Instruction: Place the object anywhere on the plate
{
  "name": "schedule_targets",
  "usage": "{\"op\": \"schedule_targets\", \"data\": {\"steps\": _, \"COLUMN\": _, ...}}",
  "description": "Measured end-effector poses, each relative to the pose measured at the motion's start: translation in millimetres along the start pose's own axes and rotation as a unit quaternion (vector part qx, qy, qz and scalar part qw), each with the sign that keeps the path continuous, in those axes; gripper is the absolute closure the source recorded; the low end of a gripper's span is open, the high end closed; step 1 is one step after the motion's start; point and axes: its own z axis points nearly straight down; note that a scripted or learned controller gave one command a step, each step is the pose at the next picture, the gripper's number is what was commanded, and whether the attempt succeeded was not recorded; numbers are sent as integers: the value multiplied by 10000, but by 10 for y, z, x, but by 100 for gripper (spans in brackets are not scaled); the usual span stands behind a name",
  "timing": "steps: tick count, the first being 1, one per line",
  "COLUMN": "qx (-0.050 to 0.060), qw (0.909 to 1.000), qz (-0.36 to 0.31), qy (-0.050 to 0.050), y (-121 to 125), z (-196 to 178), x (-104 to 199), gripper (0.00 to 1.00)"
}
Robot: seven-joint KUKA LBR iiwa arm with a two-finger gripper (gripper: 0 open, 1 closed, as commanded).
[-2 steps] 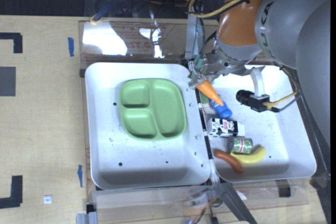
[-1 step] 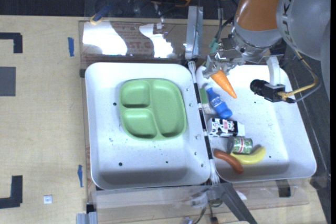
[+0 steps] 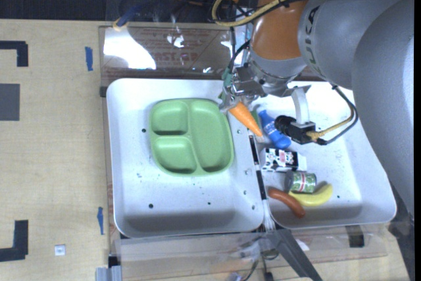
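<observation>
Carrot (image 3: 246,118) lies tilted over the ridge between the two bins, its far end just under the pincer (image 3: 231,93), its orange tip pointing near-right toward the blue bottle (image 3: 273,129). I cannot tell how the pincer stands. Left of the carrot, the green plate (image 3: 192,136) sits in the left bin (image 3: 131,194). In the right bin (image 3: 355,201) lie a small carton (image 3: 281,159), a can (image 3: 302,181), a banana (image 3: 317,195) and a sausage (image 3: 287,201).

I see a matt green plastic plate (image 3: 191,136) in a smooth, glossy white bin (image 3: 131,194) on the pale wooden table (image 3: 49,161).
</observation>
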Motion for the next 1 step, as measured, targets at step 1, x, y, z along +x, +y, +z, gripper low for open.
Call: {"op": "schedule_targets", "data": {"steps": 1, "qx": -2, "qw": 10000, "qz": 2, "qy": 0, "y": 1, "z": -2, "x": -2, "gripper": 0}}
